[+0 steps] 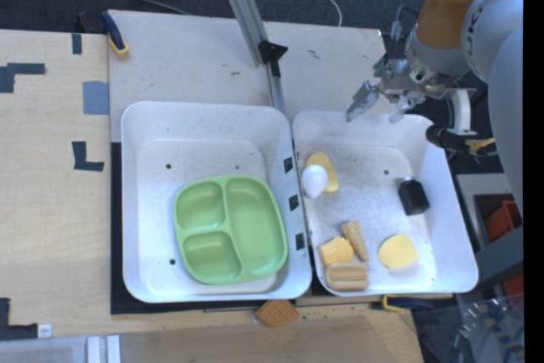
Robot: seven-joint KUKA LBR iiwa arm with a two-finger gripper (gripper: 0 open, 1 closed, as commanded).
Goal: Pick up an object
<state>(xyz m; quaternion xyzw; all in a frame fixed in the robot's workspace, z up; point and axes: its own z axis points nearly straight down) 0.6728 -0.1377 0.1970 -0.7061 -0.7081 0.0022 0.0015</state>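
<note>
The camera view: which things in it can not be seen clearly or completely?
- Claw in the camera view: small and slightly blurred above the right white plastic bin's back rim.
- Small black block: too small to identify.
- Yellow flat piece: partly covered by the white egg-shaped object.
- Tan waffle-like piece: lies outside the bins, partly hidden under the front rim of the left white bin.

The arm (476,4) is cut off by the right edge, so most of it is out of view. The tool (374,102) is small and blurred; whether it is open cannot be told. The white egg (314,180) covers part of a yellow piece (325,168) behind it. The pole (242,0) runs off the top edge. The waffle (276,313) is partly tucked under the left bin (136,183) rim.
</note>
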